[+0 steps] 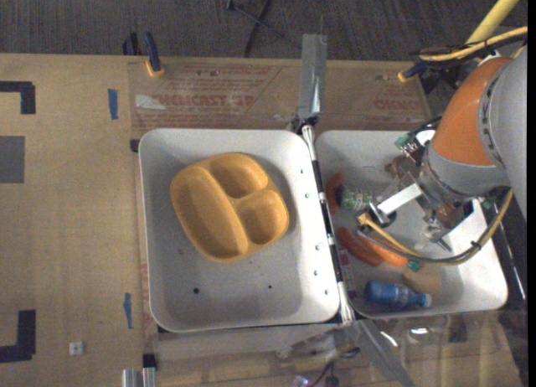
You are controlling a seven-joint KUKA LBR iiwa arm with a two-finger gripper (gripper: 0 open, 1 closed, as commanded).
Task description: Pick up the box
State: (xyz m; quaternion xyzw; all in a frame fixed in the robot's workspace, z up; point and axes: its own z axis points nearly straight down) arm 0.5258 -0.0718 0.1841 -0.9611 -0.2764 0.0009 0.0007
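Note:
A small tan block (424,281) that may be the box lies near the front of the right bin (486,289), just behind a blue bottle (395,295). The grey arm with its orange band (469,130) reaches in from the right and hangs over the middle of this bin. My gripper (437,228) points down under the wrist, a little behind and to the right of the tan block, and the wrist body and a yellow cable hide much of it. I see nothing held in it.
An orange-red carrot-shaped item (368,247) lies left of the gripper, with a green and white bottle (356,200) and a red piece (334,191) near the bin divider. A yellow divided plate (230,205) sits in the left bin (167,293).

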